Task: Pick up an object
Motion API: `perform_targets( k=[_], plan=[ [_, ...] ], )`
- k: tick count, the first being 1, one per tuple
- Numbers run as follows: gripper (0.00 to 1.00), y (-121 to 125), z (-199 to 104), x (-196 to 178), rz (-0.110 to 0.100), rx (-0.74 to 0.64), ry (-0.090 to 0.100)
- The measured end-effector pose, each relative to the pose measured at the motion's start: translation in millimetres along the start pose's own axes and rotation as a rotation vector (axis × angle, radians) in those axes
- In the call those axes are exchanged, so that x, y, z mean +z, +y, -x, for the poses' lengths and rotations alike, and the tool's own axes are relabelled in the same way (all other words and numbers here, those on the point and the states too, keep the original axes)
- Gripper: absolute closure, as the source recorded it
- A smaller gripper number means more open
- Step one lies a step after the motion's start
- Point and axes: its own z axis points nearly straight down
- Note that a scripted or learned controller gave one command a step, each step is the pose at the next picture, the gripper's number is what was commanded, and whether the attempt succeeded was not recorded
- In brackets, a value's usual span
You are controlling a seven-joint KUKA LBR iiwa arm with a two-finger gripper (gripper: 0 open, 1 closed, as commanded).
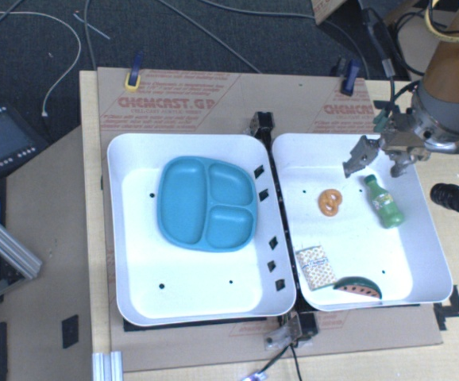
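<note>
- Green bottle (383,203) is seen lying in the right bin (420,244), ungrasped.
- Claw (382,159) is poised just above the bottle, spread wide, nothing held.
- Descent, closure and lift are judged outstanding.

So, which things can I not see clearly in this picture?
- Arm: its upper part is cut off by the right and top edges of the camera view.
- Gripper: nothing sits between its two open fingers.
- Patterned packet: its print is too small to read.
- Watermelon slice toy: it lies at the right bin's near rim, partly hidden.
</note>
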Motion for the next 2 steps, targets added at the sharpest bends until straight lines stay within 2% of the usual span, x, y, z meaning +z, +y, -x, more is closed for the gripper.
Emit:
perform_targets(
  k=[1,2],
  plan=[
    [0.0,2,0,-6,0.012,-0.002,-0.002],
    [0.0,0,-4,36,0.008,-0.003,0.0]
  ],
)
